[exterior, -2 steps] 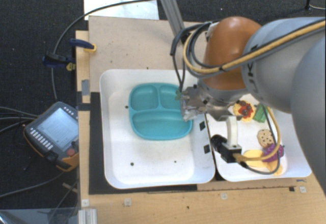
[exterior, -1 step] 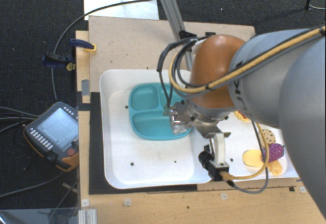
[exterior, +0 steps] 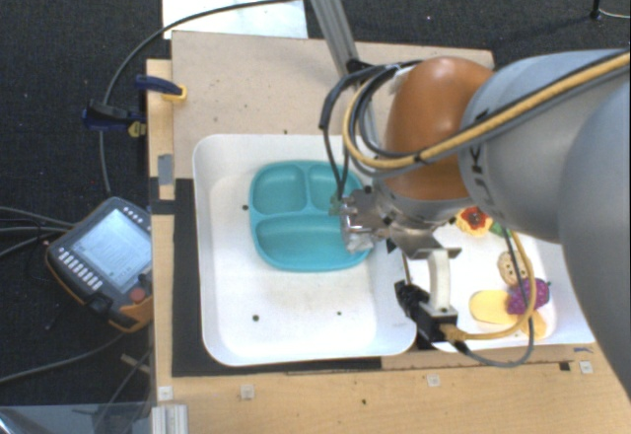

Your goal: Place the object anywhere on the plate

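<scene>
A teal divided plate [exterior: 301,217] lies in the left white bin [exterior: 227,304], toward its back right. My gripper [exterior: 359,225] hangs over the plate's right edge, seen from above under the orange band of the wrist [exterior: 434,131]. Whatever is beneath it is hidden by the wrist, and I see no object in it. Small objects lie in the right bin [exterior: 567,319]: a red-orange piece [exterior: 474,220], a yellow piece [exterior: 490,307], a purple bunch [exterior: 523,298] and a tan piece [exterior: 507,269].
The grey arm [exterior: 562,156] covers most of the right bin. Cables [exterior: 345,126] loop around the wrist. A pendant [exterior: 104,254] lies off the bench at the left, and a clamp [exterior: 158,87] grips the board's left edge.
</scene>
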Robot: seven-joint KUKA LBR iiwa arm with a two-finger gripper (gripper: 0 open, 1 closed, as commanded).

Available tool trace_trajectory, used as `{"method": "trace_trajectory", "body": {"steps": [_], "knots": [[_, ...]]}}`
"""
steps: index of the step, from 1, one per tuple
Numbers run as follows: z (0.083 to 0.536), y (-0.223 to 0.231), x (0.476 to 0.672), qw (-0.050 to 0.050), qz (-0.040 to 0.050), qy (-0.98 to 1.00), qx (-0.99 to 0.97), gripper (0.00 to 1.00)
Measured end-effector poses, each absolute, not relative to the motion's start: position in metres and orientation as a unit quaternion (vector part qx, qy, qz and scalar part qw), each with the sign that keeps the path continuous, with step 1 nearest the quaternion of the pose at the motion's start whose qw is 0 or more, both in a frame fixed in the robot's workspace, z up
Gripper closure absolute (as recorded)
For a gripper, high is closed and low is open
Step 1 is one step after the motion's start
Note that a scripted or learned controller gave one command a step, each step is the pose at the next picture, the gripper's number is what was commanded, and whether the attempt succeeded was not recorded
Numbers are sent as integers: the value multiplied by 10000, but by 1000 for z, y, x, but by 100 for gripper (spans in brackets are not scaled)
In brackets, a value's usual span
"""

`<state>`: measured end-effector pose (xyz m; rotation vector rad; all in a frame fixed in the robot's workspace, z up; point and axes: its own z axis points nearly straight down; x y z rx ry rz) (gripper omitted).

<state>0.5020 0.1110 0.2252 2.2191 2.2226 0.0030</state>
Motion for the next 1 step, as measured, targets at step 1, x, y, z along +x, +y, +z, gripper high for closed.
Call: {"method": "trace_trajectory", "body": {"steps": [1], "knots": [[225,111,502,1,9,7077,7065,0]]}}
